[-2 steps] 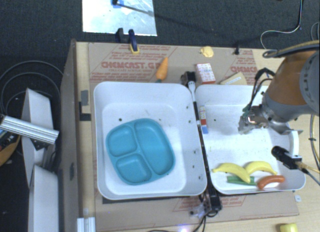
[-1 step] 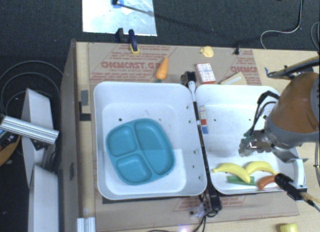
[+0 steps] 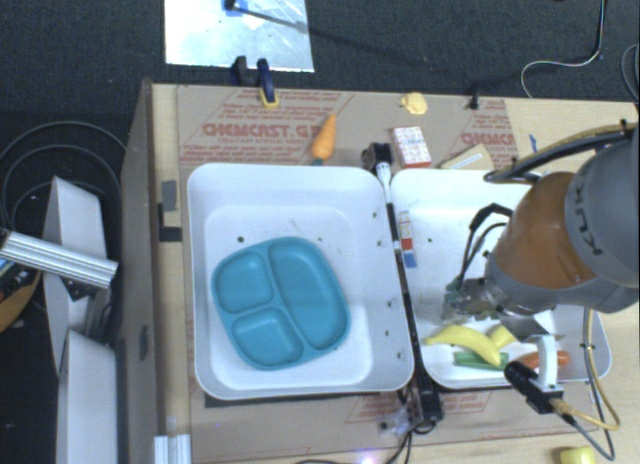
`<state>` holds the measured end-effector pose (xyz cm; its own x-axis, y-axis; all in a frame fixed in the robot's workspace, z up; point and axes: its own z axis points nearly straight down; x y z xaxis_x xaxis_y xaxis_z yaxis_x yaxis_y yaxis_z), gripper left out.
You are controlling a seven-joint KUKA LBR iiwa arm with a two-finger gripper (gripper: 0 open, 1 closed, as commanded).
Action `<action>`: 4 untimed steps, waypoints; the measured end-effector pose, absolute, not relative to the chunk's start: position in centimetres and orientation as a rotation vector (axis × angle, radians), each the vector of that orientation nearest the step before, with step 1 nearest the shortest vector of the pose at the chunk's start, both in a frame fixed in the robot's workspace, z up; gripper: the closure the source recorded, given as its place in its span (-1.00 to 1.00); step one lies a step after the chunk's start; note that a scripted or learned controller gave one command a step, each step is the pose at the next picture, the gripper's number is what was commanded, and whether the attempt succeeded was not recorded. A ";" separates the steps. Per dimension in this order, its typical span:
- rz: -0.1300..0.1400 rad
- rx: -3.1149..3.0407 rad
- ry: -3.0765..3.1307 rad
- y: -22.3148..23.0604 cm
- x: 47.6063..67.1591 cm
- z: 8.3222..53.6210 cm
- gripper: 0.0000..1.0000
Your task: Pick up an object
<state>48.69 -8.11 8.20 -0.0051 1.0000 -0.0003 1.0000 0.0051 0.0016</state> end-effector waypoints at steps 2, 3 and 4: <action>0.017 2.202 2.225 4.2 65.1 18.6 1.00; 0.001 2.214 2.229 6.7 63.2 18.4 1.00; -0.004 2.229 2.209 -3.2 57.4 21.1 1.00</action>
